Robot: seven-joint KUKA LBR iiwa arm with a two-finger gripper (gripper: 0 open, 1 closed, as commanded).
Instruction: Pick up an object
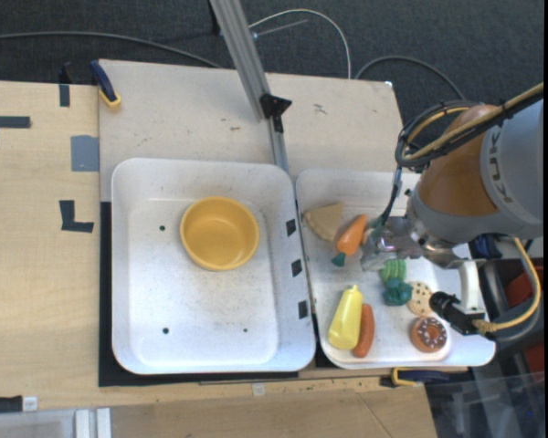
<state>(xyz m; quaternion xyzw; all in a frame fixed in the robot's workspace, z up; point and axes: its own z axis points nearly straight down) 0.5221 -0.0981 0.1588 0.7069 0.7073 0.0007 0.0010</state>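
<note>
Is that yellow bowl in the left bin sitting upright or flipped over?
Upright. The yellow bowl shows its open mouth and inner wall to the camera, resting on the floor of the left bin.

You are looking down on a pale wood counter whose left stretch carries several dark tape marks and a grey patch. Over its middle lies a lighter beige board, scuffed in places, with a blue and yellow clamp gripping its upper left corner. Behind the counter you see dark grey carpet along the top. A slanted grey metal pole crosses the carpet and ends at a black bracket on the board. Thin pale cables loop across the carpet beside it. The light is even and soft, casting only faint shadows.
</note>
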